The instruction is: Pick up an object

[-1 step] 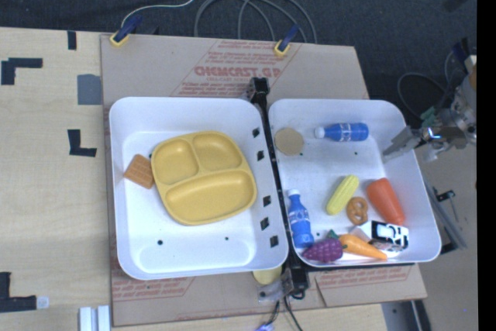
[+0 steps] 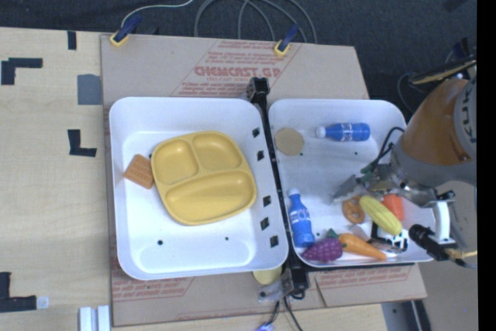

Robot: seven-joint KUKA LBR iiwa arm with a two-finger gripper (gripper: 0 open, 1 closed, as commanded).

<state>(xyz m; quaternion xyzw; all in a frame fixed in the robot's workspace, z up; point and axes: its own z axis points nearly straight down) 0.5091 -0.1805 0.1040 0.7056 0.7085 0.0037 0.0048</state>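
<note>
Right bin: claw, grip state impossible to tell, hanging beside corn, carrot, grapes; two bottles lying at nine and twelve o'clock.

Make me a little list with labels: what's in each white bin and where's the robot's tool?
left bin: yellow divided plate, small brown block touching its left edge
right bin: two blue bottles, tan disc, purple grapes, carrot, yellow corn
tool: low over the right bin, by the corn
tool's hold: cannot tell
</note>
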